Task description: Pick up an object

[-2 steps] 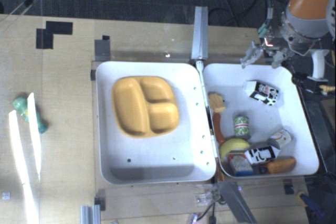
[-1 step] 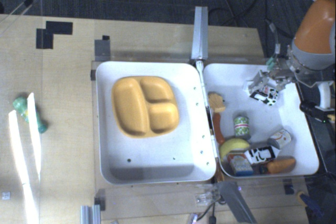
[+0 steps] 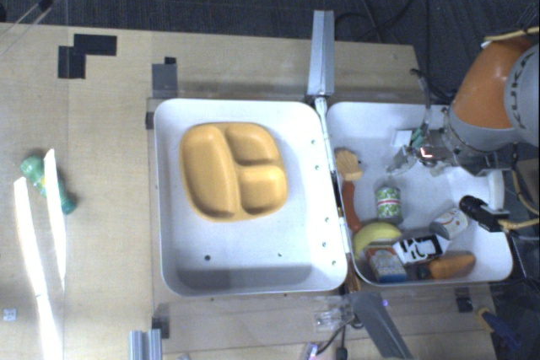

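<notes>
Tool (image 3: 411,153) low over right bin (image 3: 371,120), finger state cannot tell, green-labelled can (image 3: 388,201) upright just below, writing illegible, yellow divided tray (image 3: 233,169) in left bin (image 3: 177,257).

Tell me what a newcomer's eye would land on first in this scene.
First, the big yellow divided tray, lying alone in the left bin. Next, the arm's orange band at the right edge, with the gripper reaching over the right bin. Then the clutter along that bin's near side: a small green can, a yellow ball and an orange carrot-like piece.
</notes>
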